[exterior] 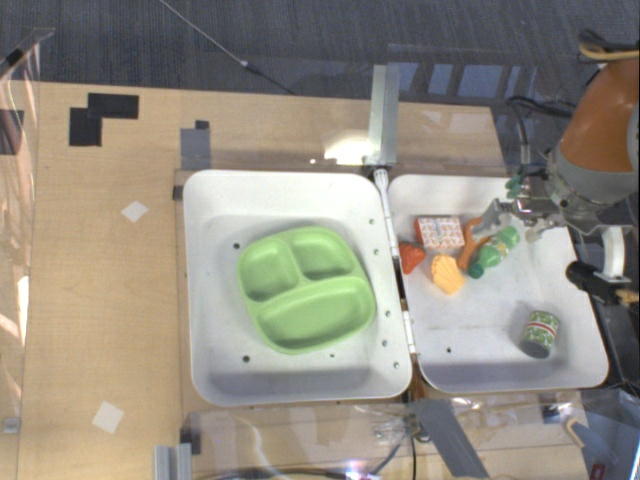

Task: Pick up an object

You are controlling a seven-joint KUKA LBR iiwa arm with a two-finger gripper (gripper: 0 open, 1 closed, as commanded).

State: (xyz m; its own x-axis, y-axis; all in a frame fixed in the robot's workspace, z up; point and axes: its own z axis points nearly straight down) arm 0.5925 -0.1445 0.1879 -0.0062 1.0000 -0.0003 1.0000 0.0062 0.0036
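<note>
The right bin (560, 268) holds several small objects. A patterned red-and-white box (440, 232) lies near its back left, with a red piece (411, 258) against the left wall. Beside them lie a yellow piece (448, 274), a green bottle (492, 254) and an orange piece (470, 245). A green-and-white can (540, 332) lies toward the front right. My gripper (516, 215) hangs at the bin's back right, just above and behind the green bottle. Nothing is visibly held in it.
The left bin (215, 268) holds a green divided plate (306, 289). A metal divider post (384, 108) stands between the bins at the back. The arm's grey and orange body (600, 138) overhangs the right bin's far right corner.
</note>
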